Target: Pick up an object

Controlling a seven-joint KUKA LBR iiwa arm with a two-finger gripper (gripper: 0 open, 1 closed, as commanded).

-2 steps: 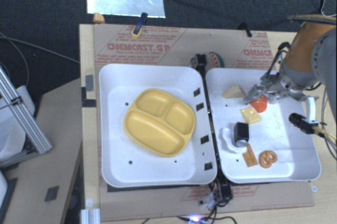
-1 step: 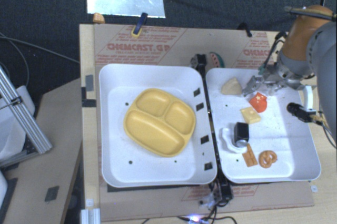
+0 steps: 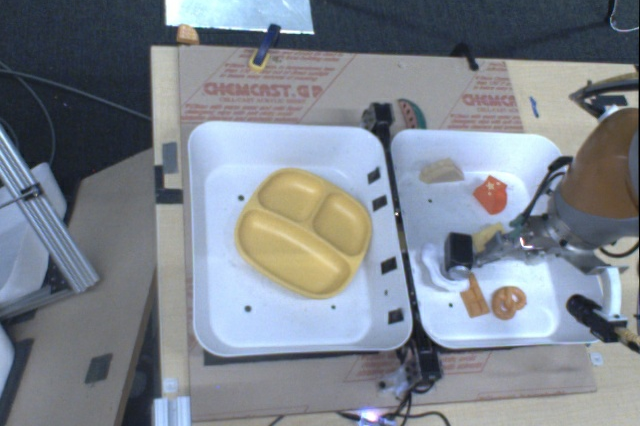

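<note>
Inspection of the bench, camera view.

1. The left white shallow bin (image 3: 222, 176) carries one item: a yellow plastic divided plate with three compartments (image 3: 304, 231). It lies flat at the bin's centre, apart from all four walls.

2. The right white shallow bin (image 3: 422, 212) carries five small items.
- A tan, flat, bread-like piece (image 3: 441, 172) lies near the far edge, towards the far left corner.
- A red-orange blocky piece (image 3: 490, 195) lies to its right, apart from it.
- A pale yellow chunk (image 3: 487, 234) lies at about the bin's centre.
- An orange-brown short stick (image 3: 474, 297) lies near the near edge.
- A brown pretzel-shaped ring (image 3: 508, 301) lies just beside the stick, on its right. Contact between the two cannot be confirmed.

3. The grey arm with its orange band (image 3: 603, 176) enters over the right edge of the right bin. The gripper (image 3: 497, 247) sits low over the centre of that bin, directly alongside the pale yellow chunk and above the stick and the ring in the view. The chunk is partly covered by it.

4. Whether the gripper is open or closed cannot be told from this angle, and no item is seen held in it. All five small items appear to rest on the bin floor.

5. Both bins stand on a brown cardboard sheet with red lettering (image 3: 300, 86).
</note>
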